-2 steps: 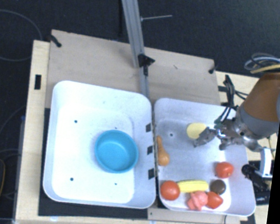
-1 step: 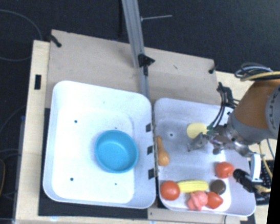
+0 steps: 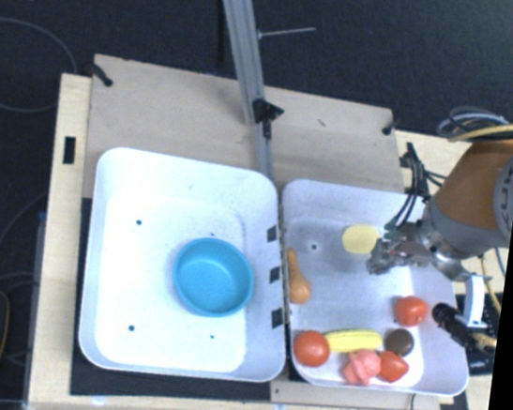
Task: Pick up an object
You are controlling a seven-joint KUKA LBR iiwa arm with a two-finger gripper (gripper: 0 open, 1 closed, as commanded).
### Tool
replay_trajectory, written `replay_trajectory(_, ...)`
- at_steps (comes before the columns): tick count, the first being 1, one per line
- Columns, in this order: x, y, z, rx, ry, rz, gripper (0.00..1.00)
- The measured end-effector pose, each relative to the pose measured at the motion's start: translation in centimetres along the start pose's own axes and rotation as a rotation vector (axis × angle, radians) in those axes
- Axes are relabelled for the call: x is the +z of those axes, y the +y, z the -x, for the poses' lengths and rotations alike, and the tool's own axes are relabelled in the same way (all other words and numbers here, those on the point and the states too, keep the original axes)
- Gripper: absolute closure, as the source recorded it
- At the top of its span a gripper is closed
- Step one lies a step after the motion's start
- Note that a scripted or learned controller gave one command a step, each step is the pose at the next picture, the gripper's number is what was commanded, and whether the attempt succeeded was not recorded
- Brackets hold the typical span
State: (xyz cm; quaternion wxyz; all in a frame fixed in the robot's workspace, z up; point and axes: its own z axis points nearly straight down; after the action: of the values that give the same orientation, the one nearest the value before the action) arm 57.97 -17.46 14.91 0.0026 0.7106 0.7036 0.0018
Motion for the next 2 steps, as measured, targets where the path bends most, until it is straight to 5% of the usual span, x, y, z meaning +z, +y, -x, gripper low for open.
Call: replay_trajectory(2,-12.4,0.1,-1.2,-0.017,0.001,0.004,1.00)
